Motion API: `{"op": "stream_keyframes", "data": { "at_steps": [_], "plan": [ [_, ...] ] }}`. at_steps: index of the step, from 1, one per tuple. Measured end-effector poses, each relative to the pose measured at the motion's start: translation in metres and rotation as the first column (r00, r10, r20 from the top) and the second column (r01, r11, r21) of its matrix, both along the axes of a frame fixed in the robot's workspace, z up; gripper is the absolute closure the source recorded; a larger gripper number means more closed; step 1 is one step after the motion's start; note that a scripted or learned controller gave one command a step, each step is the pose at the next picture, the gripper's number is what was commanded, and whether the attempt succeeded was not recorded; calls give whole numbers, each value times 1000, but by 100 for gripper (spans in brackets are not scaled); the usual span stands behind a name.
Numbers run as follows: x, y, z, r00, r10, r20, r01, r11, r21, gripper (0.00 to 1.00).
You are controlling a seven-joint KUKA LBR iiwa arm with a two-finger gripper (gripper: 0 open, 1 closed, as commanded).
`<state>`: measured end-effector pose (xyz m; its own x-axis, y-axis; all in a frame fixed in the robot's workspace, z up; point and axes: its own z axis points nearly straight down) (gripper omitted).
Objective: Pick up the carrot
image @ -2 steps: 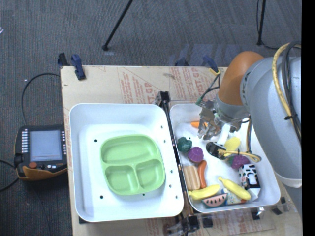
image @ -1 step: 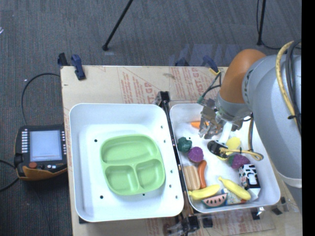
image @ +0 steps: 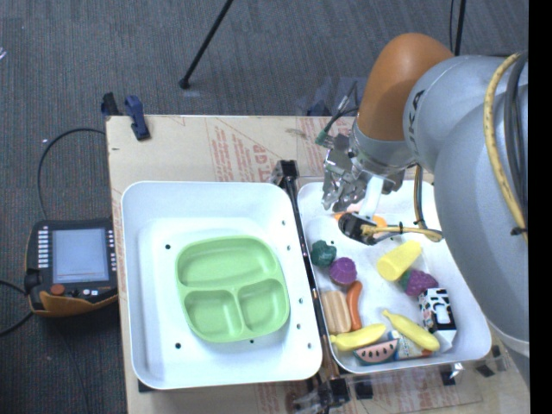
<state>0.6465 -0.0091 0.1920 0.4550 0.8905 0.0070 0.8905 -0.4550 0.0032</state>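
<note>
Grey carpet [image: 259,50] covers the floor; a dark tripod leg [image: 211,37] crosses it at top. Plywood bench [image: 216,141] bears two shallow white bins side by side, with a blue clamp [image: 136,117] at its far left corner. A teach pendant [image: 73,266] lies on the floor to the left.

Left bin [image: 142,231] holds a green divided plate [image: 231,287]. Right bin [image: 470,335] holds toy food: yellow corn [image: 398,260], bananas [image: 412,330], purple pieces, a green piece, a watermelon slice [image: 379,350].

Arm, grey with orange band [image: 405,80], reaches in from the right. Gripper [image: 343,198] sits over the far end of the right bin; cannot tell its state or whether it has hold of anything.

Carrot [image: 354,304] lies nearer the front, left of centre, just beside a tan bread stick [image: 335,310], well apart from the gripper.
</note>
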Motion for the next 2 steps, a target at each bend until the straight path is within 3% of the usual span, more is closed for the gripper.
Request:
{"op": "stream_keyframes", "data": {
  "at_steps": [1, 2],
  "plan": [
    [-72, 6, -6, 959, 285, -14, -285, 959, 0, 100],
    [-172, -28, -7, 880, 476, -13, -476, 880, 1, 100]
  ]
}}
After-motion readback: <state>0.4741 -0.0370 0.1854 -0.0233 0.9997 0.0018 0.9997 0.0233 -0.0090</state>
